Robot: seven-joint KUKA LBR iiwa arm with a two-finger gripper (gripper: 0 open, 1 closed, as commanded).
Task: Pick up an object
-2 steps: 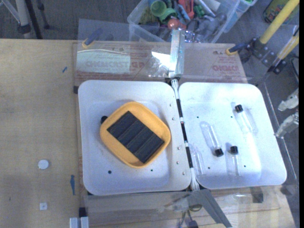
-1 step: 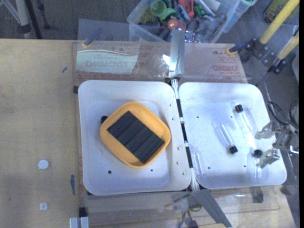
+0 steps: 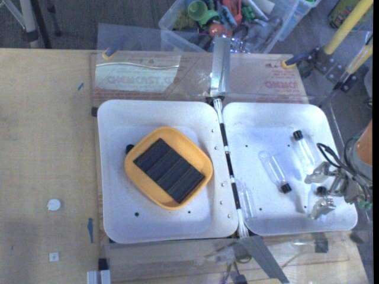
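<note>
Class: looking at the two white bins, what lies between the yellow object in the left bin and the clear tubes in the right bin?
In the camera view, between the yellow object and the clear tubes lie bare bin floor and the bins' adjoining rims.

white bins (image 3: 118, 123) | yellow tray (image 3: 169, 167) — dark ribbed panel (image 3: 169, 169) | clear tubes (image 3: 274, 169) — black caps

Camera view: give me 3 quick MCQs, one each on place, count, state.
1. Where does the yellow tray lie?
A. left bin
B. right bin
C. on the bench outside both bins

2. How many clear tubes with black caps lie in the right bin?
A. none
B. two
C. five

3. How do the gripper's fingers stand?
A. shut on a tube
B. shut on the tray
C. apart, holding nothing

Key:
1 A: yellow tray sits inside the left bin.
2 B: one tube, another tube, both in the right bin.
3 C: gripper is spread with nothing between its fingers.
</note>
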